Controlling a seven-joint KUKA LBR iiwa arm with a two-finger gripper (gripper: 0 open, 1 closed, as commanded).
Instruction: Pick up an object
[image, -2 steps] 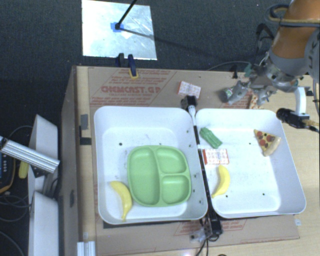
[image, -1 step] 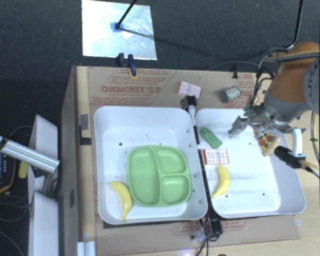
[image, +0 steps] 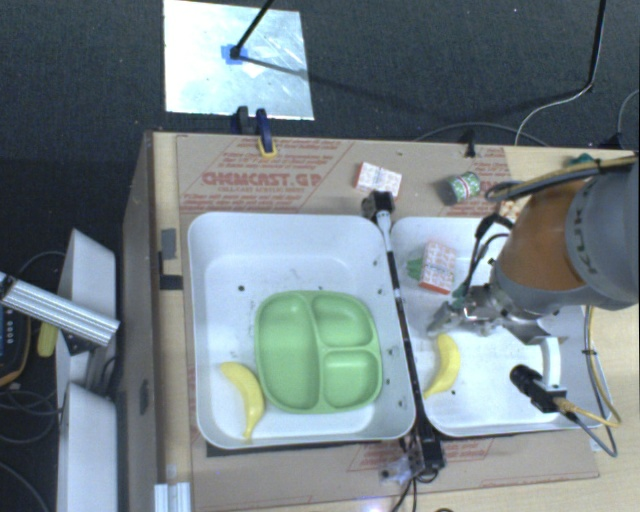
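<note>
1. Presently, looking down from the camera view: finds the gripper (image: 447, 318) low in the right bin (image: 500, 428), brought in from the right and sitting just above the upper tip of a banana (image: 445, 366).
2. Cannot tell whether open or closed, since the grey wrist hides that part; sees nothing clearly held.
3. Takes this banana as the likely target: lying flat, curved, close against the bin's left wall (image: 405, 330).
4. Reads the low, wall-side pose as forced by where the fruit lies, tucked into the edge rather than out on open floor.
5. Notes a red-and-white pack (image: 437, 266) farther back in the same bin, near the gripper but apart from the banana.
6. Finds in the left bin (image: 215, 300) a green plate (image: 320, 350) with a second banana (image: 244, 396) just beside its lower-left rim, well apart from the arm.
7. Spots a can (image: 463, 186) and a small box (image: 378, 179) on the bench behind the bins, out of the way.
8. Judges the wall the main hindrance: little room on that side for a clean grasp.
</note>
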